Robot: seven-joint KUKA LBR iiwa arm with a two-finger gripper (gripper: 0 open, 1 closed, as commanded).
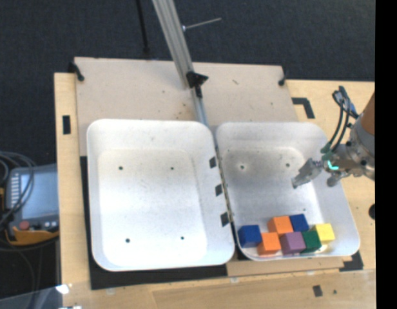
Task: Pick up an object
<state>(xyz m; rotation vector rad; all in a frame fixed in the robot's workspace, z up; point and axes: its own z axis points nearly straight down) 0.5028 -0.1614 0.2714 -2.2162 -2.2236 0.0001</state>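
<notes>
Several coloured blocks cluster at the near edge of the right bin (263, 140): a blue block (249, 235), an orange block (281, 224), a second blue one (299, 222), another orange one (271, 242), a purple block (292, 242), a green block (311, 239) and a yellow block (325, 232). My gripper (319, 174) hangs over the right side of that bin, above and behind the blocks. It is open, with its fingers spread and nothing between them.
The left bin (153, 192) sits beside the right one. A slanted aluminium pole (174, 37) rises behind the gap between the bins. A small screen unit (32, 198) with cables lies off the bench at the left.
</notes>
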